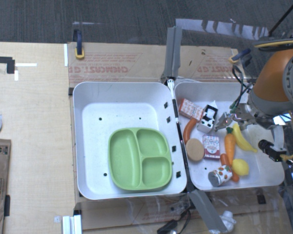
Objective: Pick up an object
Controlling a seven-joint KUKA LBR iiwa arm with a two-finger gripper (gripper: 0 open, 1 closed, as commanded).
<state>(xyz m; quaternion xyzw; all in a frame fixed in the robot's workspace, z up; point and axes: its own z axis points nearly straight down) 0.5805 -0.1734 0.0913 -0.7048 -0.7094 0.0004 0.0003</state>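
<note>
Carrot [229, 145] upright in right bin [268, 182], banana [244, 138] touching its right, small carton [208, 118] to its left. My pincer [223, 122] hovers just above, fingers apparently spread, nothing between. I'd drop straight, straddle the carrot, avoid the banana.

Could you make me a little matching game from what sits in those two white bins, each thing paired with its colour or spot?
Things:
1. divided plate
2. banana
3. carrot
4. lemon

Descriptions:
A. orange, with a green top, beside the banana
B. green, alone in the left bin
C. yellow and round, near the right bin's front edge
D. yellow and curved, close below the end effector

Pairs: 1-B, 2-D, 3-A, 4-C
</note>
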